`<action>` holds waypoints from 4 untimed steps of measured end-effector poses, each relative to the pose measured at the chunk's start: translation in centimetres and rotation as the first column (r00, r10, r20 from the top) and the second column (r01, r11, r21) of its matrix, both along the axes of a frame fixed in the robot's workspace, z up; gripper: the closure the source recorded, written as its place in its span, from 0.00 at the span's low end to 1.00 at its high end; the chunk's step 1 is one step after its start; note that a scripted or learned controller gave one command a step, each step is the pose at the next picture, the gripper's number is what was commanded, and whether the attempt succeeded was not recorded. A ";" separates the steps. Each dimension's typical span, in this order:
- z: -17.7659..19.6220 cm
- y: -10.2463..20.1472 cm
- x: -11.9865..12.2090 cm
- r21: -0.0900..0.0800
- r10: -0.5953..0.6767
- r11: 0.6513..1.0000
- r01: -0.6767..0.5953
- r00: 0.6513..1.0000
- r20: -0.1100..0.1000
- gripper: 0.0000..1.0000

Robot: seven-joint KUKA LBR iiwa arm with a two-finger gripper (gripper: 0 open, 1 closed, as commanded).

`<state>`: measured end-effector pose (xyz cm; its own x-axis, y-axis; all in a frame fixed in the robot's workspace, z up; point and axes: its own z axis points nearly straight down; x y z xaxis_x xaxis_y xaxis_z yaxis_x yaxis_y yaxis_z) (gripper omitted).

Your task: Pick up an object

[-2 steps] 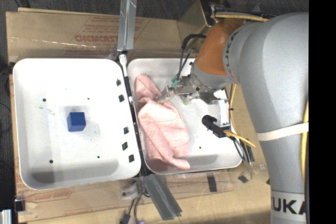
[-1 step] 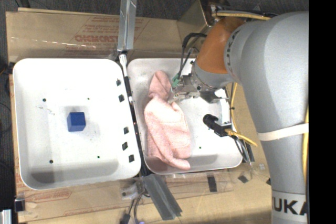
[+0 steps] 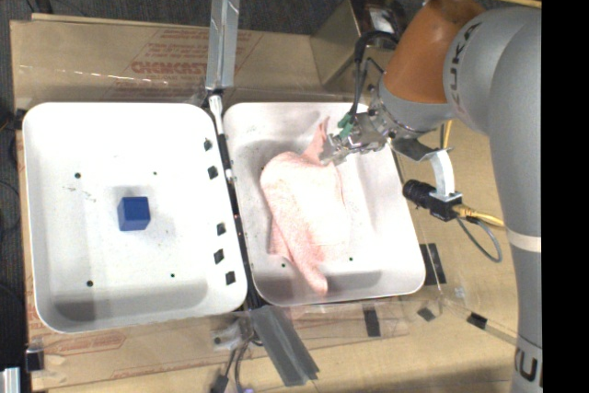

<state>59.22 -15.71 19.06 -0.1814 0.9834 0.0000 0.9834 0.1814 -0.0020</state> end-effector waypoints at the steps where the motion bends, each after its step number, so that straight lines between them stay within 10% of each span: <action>1: 0.0 0.0 0.0 0.000 0.000 1.000 0.000 1.000 0.000 0.00; 2: -10.0 5.0 -3.5 0.001 -0.030 1.000 0.030 1.000 -0.002 0.00; 3: -5.1 4.4 -3.5 0.001 0.046 0.999 -0.046 0.999 0.001 0.00; 4: -9.9 5.3 3.8 0.001 0.242 0.970 -0.242 0.970 0.000 0.00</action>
